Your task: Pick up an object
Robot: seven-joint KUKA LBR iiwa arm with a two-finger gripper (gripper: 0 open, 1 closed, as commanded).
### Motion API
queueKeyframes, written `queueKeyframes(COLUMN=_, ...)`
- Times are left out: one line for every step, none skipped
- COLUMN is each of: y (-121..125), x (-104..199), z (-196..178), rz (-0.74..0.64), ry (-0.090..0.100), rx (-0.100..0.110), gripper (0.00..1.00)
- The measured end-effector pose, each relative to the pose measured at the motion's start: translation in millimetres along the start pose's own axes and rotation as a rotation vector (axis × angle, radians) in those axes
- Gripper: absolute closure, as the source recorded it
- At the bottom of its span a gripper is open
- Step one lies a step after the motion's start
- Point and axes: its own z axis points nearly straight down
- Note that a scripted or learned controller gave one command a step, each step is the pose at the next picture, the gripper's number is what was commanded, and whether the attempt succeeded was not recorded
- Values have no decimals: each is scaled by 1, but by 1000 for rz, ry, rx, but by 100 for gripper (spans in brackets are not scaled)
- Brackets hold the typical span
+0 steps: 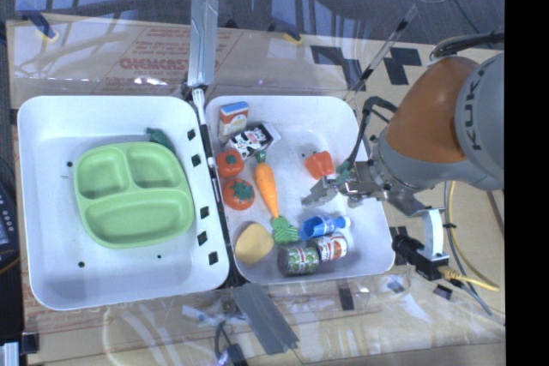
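My gripper (319,191) hangs low over the right bin (292,111), near its right side, with its fingers spread and nothing between them. An orange pepper (320,163) lies just above the fingers. Just below them lies a blue-capped bottle (324,226), and under that a red-and-white bottle (333,249) and a dark can (298,260). Further left lie a carrot (268,189), two tomatoes (230,164) (239,194), a yellow potato-like piece (254,243), a black-and-white carton (250,141) and a small box (233,117).
The left bin (51,133) holds a green divided plate (133,193), with a dark green item (159,136) at its upper edge. A metal divider (202,43) runs between the bins. The arm's orange band (433,111) looms over the right rim.
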Motion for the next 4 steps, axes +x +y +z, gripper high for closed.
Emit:
queueKeyframes(y=44, x=67, z=113, rz=-260, ry=-1, rx=-1, gripper=0)
queueKeyframes(y=98, x=57, z=112, rz=-378, ry=-2, rx=-4, gripper=0)
queueKeyframes(y=98, x=57, z=102, rz=-382, ry=-2, rx=-2, gripper=100)
queueKeyframes(y=125, x=138, z=11, rz=-220, ry=-2, rx=-5, gripper=100)
